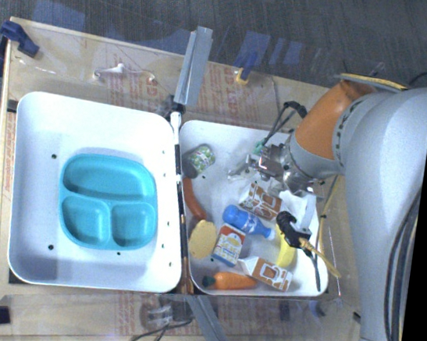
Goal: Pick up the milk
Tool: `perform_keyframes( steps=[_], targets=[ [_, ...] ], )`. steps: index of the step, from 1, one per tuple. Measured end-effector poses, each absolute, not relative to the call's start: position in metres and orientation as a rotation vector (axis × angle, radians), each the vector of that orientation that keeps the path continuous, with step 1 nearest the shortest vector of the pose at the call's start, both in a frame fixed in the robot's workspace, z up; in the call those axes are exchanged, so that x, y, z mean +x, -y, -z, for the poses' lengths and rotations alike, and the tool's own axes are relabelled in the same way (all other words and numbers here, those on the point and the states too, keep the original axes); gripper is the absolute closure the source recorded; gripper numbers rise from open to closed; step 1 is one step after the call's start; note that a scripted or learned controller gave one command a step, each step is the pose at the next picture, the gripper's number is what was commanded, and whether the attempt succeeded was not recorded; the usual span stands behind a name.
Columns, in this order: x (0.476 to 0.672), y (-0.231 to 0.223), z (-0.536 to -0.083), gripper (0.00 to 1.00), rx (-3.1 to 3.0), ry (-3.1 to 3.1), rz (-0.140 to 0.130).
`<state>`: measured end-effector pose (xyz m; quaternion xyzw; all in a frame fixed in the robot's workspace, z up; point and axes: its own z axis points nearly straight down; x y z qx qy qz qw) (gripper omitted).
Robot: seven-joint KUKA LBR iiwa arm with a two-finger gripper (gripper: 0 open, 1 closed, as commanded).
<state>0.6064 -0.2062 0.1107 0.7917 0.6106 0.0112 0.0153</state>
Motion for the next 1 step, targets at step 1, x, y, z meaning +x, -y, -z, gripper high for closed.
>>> perform_keyframes(
  steps=[1],
  targets=[
    [0.6083,0.2086,-0.1250,1.00,2.453,-1.898,-0.035]
  ],
)
